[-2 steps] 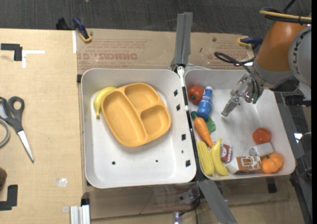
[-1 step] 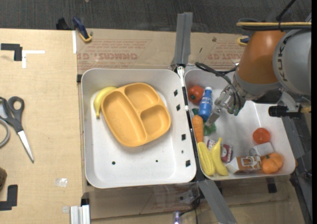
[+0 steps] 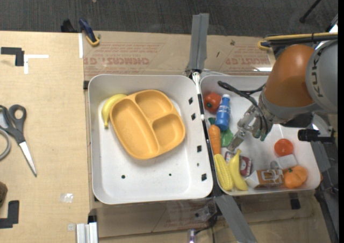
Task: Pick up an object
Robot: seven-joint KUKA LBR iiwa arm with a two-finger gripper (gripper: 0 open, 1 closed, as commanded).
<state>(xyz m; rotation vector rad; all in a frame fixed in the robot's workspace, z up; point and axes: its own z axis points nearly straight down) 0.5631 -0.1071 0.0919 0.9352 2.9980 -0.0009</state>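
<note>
Looking down from my overhead camera, I see the tool [image 3: 243, 131] lowered into the right bin [image 3: 312, 153], just above the carrot [image 3: 214, 138] and a green item [image 3: 228, 138] near the blue bottle [image 3: 222, 112]; whether it is spread or pressed together I cannot tell. An orange divided plate [image 3: 148, 123] lies in the left bin [image 3: 145, 183] with a banana [image 3: 110, 106] touching its rim.
</note>
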